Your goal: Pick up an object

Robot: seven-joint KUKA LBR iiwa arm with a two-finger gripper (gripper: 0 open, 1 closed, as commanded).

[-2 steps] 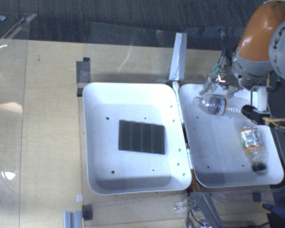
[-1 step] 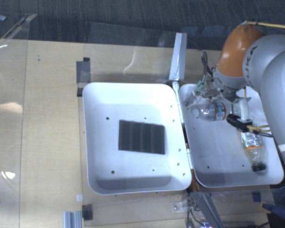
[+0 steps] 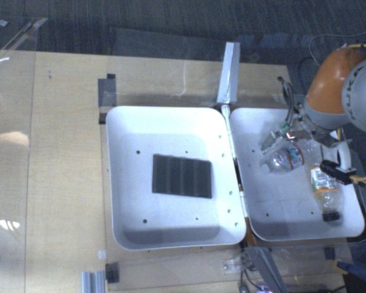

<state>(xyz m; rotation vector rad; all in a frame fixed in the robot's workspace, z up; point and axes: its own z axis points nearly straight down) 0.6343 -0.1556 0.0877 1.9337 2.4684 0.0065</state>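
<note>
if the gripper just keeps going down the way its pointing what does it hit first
Most likely the clear plastic bottle lying in the right bin. The gripper sits right above it, pointing down and a little left. Depth is hard to judge from this slanted view, so it may already be touching the bottle.

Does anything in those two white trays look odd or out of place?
Mildly. In the right tray, a clear plastic bottle and a small bottle with a dark cap both lie on their sides. The left tray holds a flat dark ribbed pad, sitting slightly askew.

One fixed overhead camera, slanted down over both white bins (image 3: 171, 118), arm (image 3: 348, 90) entering from right.
</note>
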